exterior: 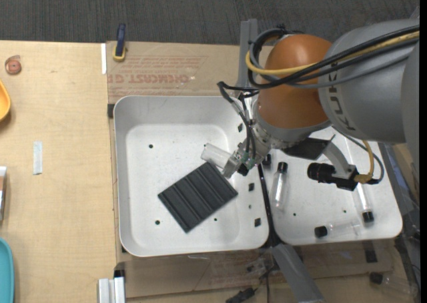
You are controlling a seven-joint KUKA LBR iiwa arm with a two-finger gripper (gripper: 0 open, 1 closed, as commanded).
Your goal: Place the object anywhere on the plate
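We see the dark ribbed plate (197,195) lying flat in the left bin (133,161), low and right of centre. It's a rectangular slab, matte charcoal, w/ parallel grooves running along its length. Its long axis runs diagonally, from lower left up to upper right, and the upper-right corner sits just below the hand (235,161).

The hand hangs over the left bin's right side, near the divide btw. the two bins. A small clear, tube-like object (215,155) shows at its tip, pale and glossy, lying roughly across the view and tilted down to the right. We can't tell if the hand is open or closed, nor whether the piece is gripped or just next to it.

The arm (347,88) comes in from the right: smooth grey casing, a rounded orange band (293,81), yellow and black cables looped over it.

The right bin (393,225) is white, shallow, w/ rounded corners like the left one. In it we see a clear vial (279,185) w/ a dark cap, standing nearly vertical in the view, and another clear tube (340,229) near the front edge, lying almost crosswise.

The table (53,161) at left is pale wood; cardboard (173,71) lies behind the bins.
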